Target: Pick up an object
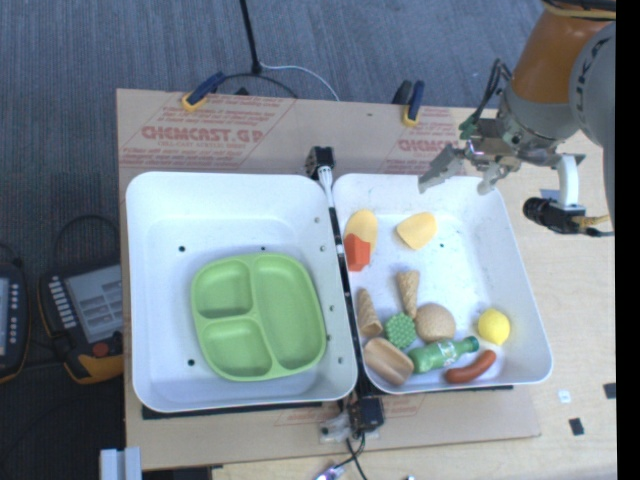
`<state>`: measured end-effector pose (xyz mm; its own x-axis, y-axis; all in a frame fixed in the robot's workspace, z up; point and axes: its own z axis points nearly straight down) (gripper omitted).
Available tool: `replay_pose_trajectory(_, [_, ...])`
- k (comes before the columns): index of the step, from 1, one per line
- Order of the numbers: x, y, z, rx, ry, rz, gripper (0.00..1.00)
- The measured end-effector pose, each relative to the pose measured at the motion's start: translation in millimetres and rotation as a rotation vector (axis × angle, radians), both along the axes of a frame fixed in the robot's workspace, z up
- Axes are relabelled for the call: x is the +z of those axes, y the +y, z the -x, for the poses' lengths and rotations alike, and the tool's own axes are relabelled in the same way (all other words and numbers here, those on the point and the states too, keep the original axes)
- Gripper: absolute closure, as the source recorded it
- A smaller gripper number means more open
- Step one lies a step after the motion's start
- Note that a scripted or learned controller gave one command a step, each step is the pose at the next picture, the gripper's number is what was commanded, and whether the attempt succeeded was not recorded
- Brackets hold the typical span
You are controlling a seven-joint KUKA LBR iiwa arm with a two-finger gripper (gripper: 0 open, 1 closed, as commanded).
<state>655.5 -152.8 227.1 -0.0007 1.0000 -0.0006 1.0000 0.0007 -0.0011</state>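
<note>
Camera view: jaws [463,173] spread above bin — yellow wedge [416,230] below-left, apart.

The two bins [160,218] are white; the left one holds a light green tray [260,315]; the right one holds a yellow wedge [417,231], a piece [359,240] yellow above and orange-red below, two tan cones [408,290], a tan bun [435,322], a brown-and-cream hot dog [388,360], a green bottle [441,353] with a white cap, a knobbly green piece [401,330], a yellow lemon [493,326] and a reddish-brown sausage [470,368]; the board [200,138] is pale brown with red lettering; the table [590,348] is light wood; the floor [100,28] is blue-grey; the arm [560,58] is grey with an orange band; the clamps [203,91] are yellow and blue.
</note>
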Motion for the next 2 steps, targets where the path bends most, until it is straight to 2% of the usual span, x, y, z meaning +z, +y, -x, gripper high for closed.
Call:
replay_pose_trajectory(1, [-43.6, 60.2, 113.5, -0.01, 0.002, -0.001, 0.0])
replay_pose_trajectory(2, [-131.5, 50.0, 138.2, -0.161, -0.035, 0.009, 0.0])
